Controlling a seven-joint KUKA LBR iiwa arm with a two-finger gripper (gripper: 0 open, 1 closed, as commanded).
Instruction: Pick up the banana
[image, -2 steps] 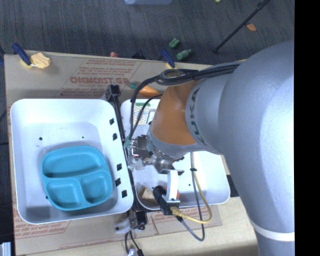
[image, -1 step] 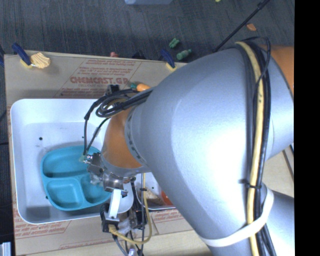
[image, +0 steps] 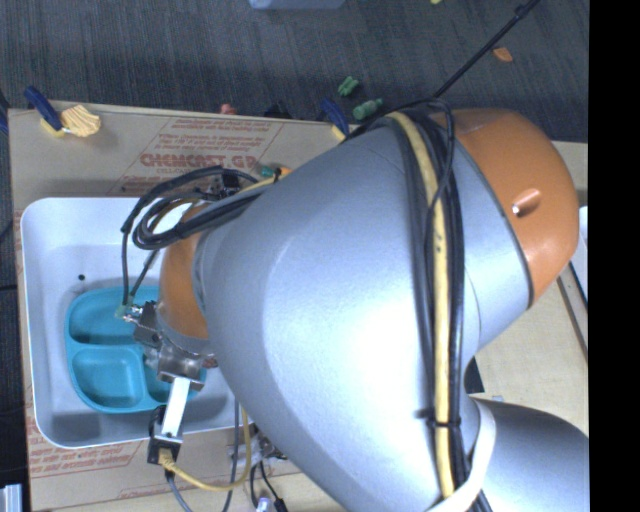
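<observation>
Reaching in from the right, grey arm (image: 400, 320) w/ orange band covers most of the view, gripper (image: 165, 350) low over teal tray (image: 100, 350) in left white bin (image: 50, 250), finger state can't tell, banana location can't tell.

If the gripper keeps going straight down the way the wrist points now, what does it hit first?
Most likely the blue divided tray lying in the left white bin, directly under the wrist. The gripper is mostly hidden by the arm, so depth is uncertain. I can't make out the banana.
</observation>
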